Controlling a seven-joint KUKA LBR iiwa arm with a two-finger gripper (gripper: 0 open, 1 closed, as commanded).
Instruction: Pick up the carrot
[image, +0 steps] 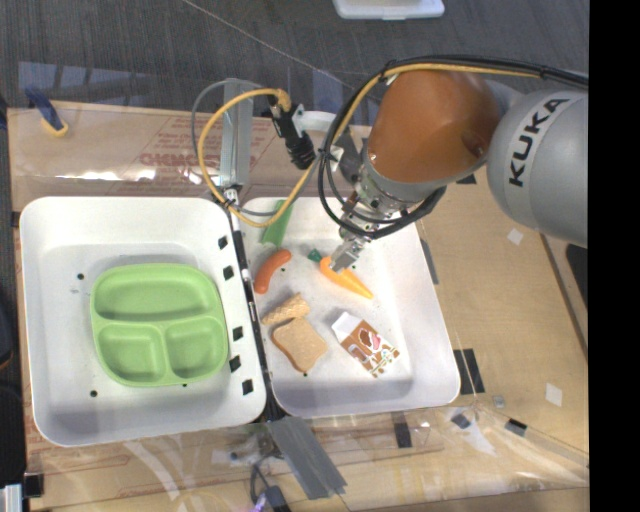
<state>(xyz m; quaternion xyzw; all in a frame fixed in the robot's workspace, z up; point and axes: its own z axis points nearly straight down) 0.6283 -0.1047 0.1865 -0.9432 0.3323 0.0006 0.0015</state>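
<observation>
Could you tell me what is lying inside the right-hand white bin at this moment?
Right bin holds the carrot beneath the gripper, a sausage, two bread slices, a printed packet. The arm hides its far corner.

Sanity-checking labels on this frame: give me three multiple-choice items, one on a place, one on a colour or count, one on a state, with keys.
1. Where does the carrot lie?
A. In the right bin
B. On the green tray
C. On the bench outside the bins

2. What colour is the divided tray in the left bin?
A. Red
B. Green
C. Blue

3. How does the claw stand to the carrot?
A. Parked over the left bin
B. Carrying it high above the bench
C. Down at its leafy end, carrot lying on the bin floor

Key: 1 A, the carrot rests beside the sausage and bread; 2 B, the tray is light green; 3 C, the claw tip meets the carrot's upper end.
</observation>
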